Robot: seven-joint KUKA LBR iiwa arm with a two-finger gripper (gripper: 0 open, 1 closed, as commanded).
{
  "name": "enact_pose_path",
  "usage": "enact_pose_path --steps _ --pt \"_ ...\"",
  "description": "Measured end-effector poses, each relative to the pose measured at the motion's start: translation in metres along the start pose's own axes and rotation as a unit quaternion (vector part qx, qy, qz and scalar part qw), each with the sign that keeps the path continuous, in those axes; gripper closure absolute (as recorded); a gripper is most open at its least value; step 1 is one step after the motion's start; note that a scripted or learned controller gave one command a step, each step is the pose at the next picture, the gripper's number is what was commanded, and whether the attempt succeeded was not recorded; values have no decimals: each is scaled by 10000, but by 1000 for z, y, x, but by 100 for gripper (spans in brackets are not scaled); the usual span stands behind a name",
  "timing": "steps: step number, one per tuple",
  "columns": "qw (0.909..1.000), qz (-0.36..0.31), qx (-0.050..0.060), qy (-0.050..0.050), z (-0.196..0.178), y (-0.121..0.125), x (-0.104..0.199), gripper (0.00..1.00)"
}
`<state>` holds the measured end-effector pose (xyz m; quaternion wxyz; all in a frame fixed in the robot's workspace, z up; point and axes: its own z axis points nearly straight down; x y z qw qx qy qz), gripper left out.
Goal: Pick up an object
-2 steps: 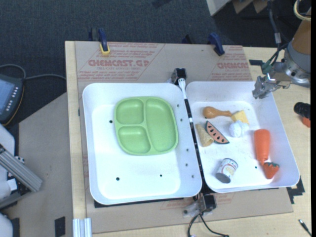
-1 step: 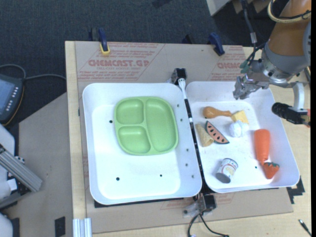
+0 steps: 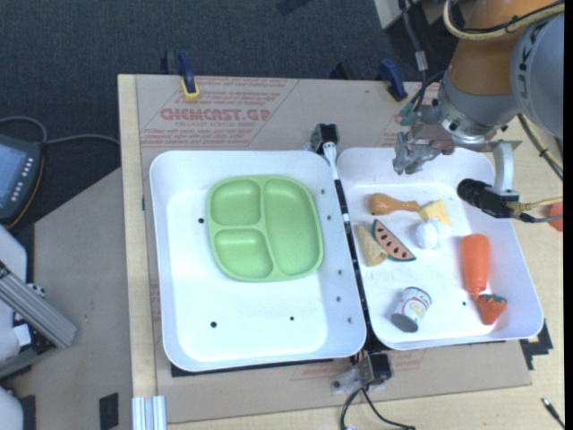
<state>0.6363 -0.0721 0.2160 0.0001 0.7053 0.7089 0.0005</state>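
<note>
- Gripper (image 3: 411, 161) hangs over the far edge of the right bin (image 3: 528, 285), holding nothing; its state cannot be told.
- Chicken drumstick (image 3: 392, 205), watermelon slice (image 3: 392, 241), egg (image 3: 426, 235), carrot (image 3: 475, 262), strawberry (image 3: 491, 307) and can (image 3: 412, 309) lie in that bin.
- Green divided plate (image 3: 266, 227) sits in the left bin (image 3: 179, 330).

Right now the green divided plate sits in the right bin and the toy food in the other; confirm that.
Wrong bin. The camera view shows the green divided plate in the left bin; the toy food, like the carrot, lies in the right bin.
</note>
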Motion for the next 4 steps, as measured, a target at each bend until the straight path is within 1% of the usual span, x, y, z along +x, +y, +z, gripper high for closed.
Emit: enact_pose_path --steps 1,2,3,4 --pt "10000 21 -7 -7 0 3 -1 100" --pt "10000 24 -17 -8 -19 -1 -6 100" --pt "10000 19 -13 -8 -18 5 -2 100" --pt "10000 24 9 -4 -17 0 -1 100"
